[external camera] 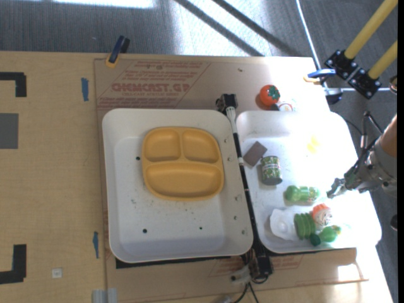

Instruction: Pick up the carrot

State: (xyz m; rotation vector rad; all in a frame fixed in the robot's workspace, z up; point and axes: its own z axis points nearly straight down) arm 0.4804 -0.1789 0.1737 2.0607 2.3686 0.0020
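The carrot appears as a small orange and white piece near the front right of the right bin, with a green leafy end just in front of it. My gripper hangs at the bin's right side, a little behind and to the right of the carrot and apart from it. Nothing shows in its grasp.
The right bin also holds a green lumpy toy, a green can, a grey-brown block, a white piece and a green vegetable. A yellow divided plate lies in the left bin. A red tomato sits behind the bins.
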